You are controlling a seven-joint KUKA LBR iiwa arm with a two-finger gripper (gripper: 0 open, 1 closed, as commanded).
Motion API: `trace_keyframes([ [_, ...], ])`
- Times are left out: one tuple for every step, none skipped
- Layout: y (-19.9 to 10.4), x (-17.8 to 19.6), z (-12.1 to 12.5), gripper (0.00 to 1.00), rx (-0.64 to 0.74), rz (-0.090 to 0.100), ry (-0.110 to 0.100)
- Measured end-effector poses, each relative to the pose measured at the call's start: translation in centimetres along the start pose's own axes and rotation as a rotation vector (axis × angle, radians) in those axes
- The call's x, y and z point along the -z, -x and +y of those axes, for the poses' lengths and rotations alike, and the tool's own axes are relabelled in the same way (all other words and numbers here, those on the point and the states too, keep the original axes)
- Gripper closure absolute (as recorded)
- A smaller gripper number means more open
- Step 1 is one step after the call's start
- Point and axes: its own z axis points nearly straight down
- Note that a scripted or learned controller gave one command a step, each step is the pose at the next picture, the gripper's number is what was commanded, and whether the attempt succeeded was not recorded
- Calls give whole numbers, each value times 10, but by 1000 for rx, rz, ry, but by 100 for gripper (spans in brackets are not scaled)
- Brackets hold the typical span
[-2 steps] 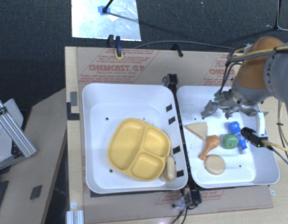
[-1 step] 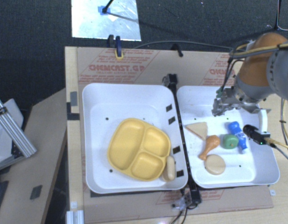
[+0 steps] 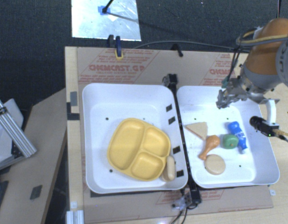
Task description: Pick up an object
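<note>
My gripper [image 3: 223,101] hangs over the back of the right bin [image 3: 260,174], with nothing seen between its fingers. Below it in that bin lie a tan wedge [image 3: 197,129], an orange drumstick [image 3: 209,146], a round beige disc [image 3: 215,164], a green ball-like piece [image 3: 230,141] and a blue piece [image 3: 237,133]. The gripper is up and right of the wedge, apart from all of them.
The left bin [image 3: 99,111] holds a yellow divided plate [image 3: 138,149] with a small beige piece [image 3: 169,168] at its right edge. A black divider [image 3: 179,125] runs between the bins. A clamp [image 3: 118,45] stands at the bench's back edge.
</note>
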Motion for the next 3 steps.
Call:
trace_keyframes([
  [0,55,2,100,0,-1,1],
  [-60,59,10,100,6,3,-4],
  [-104,51,10,100,4,3,-5],
])
